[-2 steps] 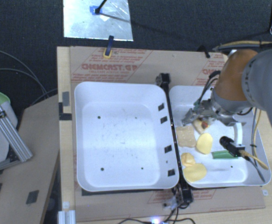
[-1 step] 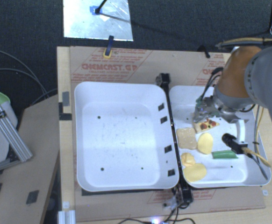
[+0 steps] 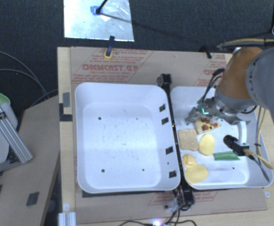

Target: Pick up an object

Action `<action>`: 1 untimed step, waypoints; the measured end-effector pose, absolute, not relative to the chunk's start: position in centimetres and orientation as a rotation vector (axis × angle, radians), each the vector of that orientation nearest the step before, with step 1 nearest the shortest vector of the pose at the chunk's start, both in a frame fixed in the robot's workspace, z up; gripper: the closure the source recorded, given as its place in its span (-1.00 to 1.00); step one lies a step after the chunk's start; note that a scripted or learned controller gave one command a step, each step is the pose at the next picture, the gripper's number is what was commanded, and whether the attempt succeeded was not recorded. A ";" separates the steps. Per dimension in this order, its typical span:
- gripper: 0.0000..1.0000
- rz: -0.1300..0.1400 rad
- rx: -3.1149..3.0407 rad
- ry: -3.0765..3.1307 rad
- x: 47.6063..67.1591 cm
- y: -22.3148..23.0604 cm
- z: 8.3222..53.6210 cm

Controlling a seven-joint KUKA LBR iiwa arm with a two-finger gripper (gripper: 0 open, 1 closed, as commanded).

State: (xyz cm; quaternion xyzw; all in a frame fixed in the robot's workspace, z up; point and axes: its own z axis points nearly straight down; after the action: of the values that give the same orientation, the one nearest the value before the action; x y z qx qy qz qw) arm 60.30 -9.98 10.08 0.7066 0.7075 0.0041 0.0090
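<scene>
My gripper (image 3: 199,114) hangs low over the back left part of the right bin (image 3: 221,179), right behind a pizza slice toy (image 3: 207,125). In front of it lie a tan bread slice (image 3: 188,139) and a yellow lemon-like piece (image 3: 206,144). A green flat piece (image 3: 226,156) lies to the right of these. Two more yellow pieces (image 3: 193,168) rest near the bin's front left corner. The arm hides the fingertips, so what lies between them is hidden.
The left bin (image 3: 85,102) stands beside the right one, joined by a black hinge strip (image 3: 171,126). Both rest on a cardboard sheet (image 3: 127,65). A metal frame (image 3: 5,131) stands at the far left, off the bench.
</scene>
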 end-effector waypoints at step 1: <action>-1.00 0.009 2.220 2.215 54.5 -10.1 8.7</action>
State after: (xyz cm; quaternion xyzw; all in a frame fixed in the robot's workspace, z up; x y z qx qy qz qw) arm 54.47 -10.14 8.72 0.7080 0.7062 0.0028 0.0029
